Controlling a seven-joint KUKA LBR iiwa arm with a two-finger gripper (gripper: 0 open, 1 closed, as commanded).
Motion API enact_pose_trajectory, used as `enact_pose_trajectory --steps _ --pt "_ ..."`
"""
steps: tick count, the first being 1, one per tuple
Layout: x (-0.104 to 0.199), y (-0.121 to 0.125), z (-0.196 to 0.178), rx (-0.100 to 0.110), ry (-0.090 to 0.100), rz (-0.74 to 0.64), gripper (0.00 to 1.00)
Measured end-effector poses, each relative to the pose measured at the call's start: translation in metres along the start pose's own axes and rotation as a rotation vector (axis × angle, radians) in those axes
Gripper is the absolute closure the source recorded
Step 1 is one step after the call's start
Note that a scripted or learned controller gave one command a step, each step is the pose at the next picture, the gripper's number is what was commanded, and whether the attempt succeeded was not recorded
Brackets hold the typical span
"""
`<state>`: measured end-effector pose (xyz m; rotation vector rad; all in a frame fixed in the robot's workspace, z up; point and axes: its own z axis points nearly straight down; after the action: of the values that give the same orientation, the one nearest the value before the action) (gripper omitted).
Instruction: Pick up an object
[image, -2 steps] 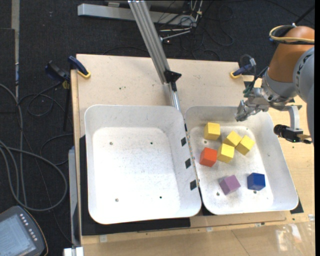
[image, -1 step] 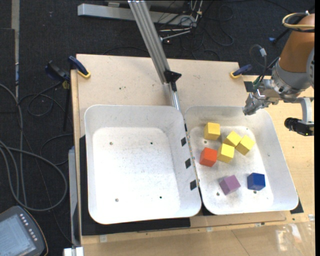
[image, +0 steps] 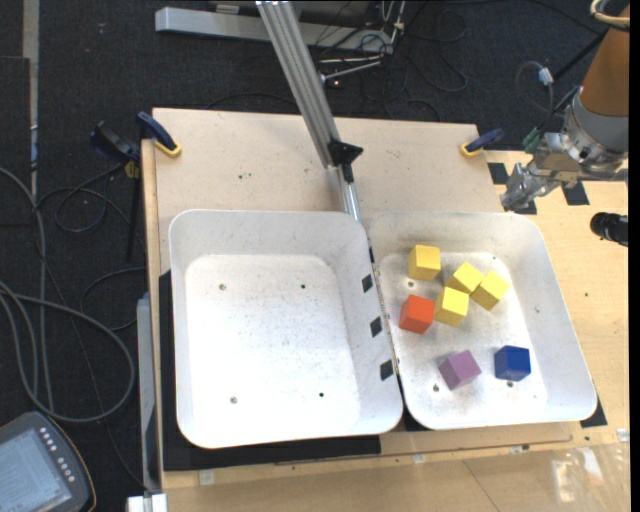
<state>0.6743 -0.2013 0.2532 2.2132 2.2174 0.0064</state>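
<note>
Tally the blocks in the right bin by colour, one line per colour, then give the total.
Yellow blocks: 4
Orange block: 1
Purple block: 1
Blue block: 1
Total: 7, all in the right bin

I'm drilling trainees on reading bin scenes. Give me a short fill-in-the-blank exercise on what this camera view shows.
1. All the blocks lie in the ____ bin.
2. The number of yellow blocks is ____.
3. The block nearest the divider between the bins is coloured ____.
4. The purple block lies beside the ____ block, both nearest the front rim.

Missing words: right; four; orange; blue
</note>
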Motion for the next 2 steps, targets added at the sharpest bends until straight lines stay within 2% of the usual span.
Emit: enact_pose_trajectory --steps 1,2 --pt "0.054 -0.030 0.005 0.010 0.005 -0.004 1.00" --pt "0.094 -0.060 0.011 0.011 0.005 -0.004 1.00"
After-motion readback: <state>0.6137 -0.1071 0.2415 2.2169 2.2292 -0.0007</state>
